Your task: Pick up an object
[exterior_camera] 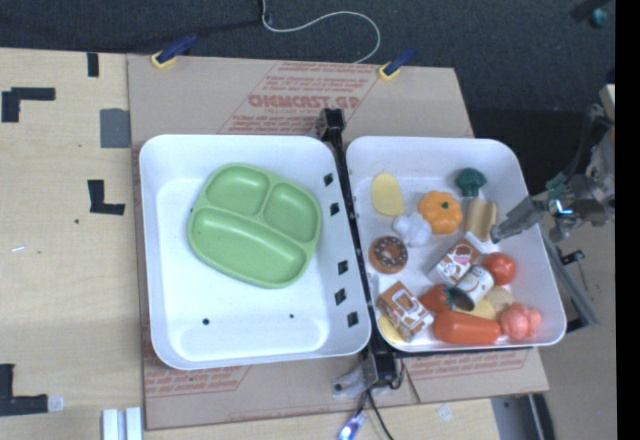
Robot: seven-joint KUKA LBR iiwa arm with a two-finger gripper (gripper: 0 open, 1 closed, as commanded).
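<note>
Toys are what I am after, and they all lie in the right bin [500, 153]: a yellow piece [387, 194], a small pumpkin [440, 212], a doughnut [388, 253], a little can [459, 266], a tomato [499, 268], a sausage [465, 330] and a small carton [403, 308], crowded toward the near right corner. The left bin [165, 228] holds a green divided plate [255, 224]. My gripper [510, 221] sits at the right bin's right rim, just beside the tan block [481, 219], and I cannot tell whether it is spread or pressed together. I see nothing in it, so I judge the pick not yet made; choosing, closing and lifting all remain
</note>
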